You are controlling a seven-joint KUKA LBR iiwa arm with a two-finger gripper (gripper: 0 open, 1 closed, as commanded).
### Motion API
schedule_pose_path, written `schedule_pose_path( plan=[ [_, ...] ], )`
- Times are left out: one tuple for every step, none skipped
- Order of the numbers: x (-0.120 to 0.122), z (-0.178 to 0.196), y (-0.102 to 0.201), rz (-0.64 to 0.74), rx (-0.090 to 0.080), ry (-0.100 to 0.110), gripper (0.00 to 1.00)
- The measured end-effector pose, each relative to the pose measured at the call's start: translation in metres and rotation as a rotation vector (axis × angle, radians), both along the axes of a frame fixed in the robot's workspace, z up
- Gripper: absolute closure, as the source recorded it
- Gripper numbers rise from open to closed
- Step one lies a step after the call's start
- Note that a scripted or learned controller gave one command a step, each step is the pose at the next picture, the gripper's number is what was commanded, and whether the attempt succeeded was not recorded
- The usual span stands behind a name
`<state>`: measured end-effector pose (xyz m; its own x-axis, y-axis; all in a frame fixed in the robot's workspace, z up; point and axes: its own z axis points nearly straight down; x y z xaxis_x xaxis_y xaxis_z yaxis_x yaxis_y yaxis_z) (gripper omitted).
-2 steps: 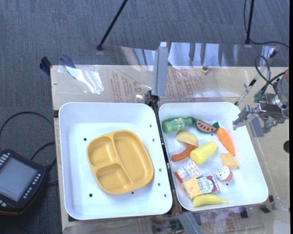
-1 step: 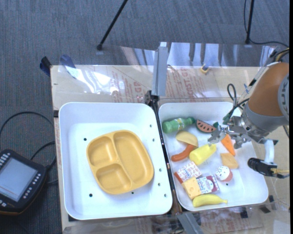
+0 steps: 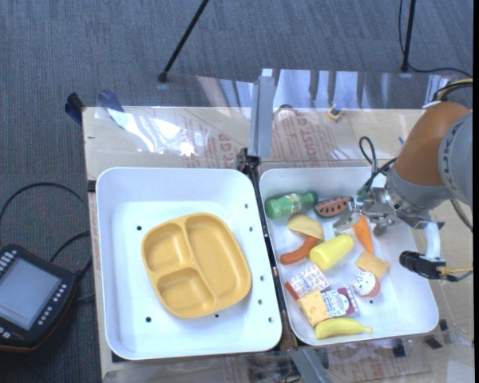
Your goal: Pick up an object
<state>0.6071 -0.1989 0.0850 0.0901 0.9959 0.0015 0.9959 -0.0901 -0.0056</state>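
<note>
One yellow plate [image 3: 195,263] — one banana [image 3: 341,328], one carrot [image 3: 363,234].

Note that the arm [image 3: 439,154] is cut off by the right edge, so you see only its wrist section. The gripper [image 3: 373,212] sits low over the right bin [image 3: 427,313]; its metalwork is too small and cluttered to make out. It covers the upper end of the carrot [image 3: 363,234]. The printing on the small packets [image 3: 307,281] cannot be read. The handheld controller [image 3: 20,294] runs off the left edge.
</note>
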Motion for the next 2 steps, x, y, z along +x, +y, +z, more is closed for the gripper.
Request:
schedule_pose_path(
  plan=[
    [0.001, 0.011, 0.000, -0.001, 0.001, -0.001, 1.00],
    [0.022, 0.111, 0.059, -0.210, -0.001, -0.009, 1.00]
  ],
)
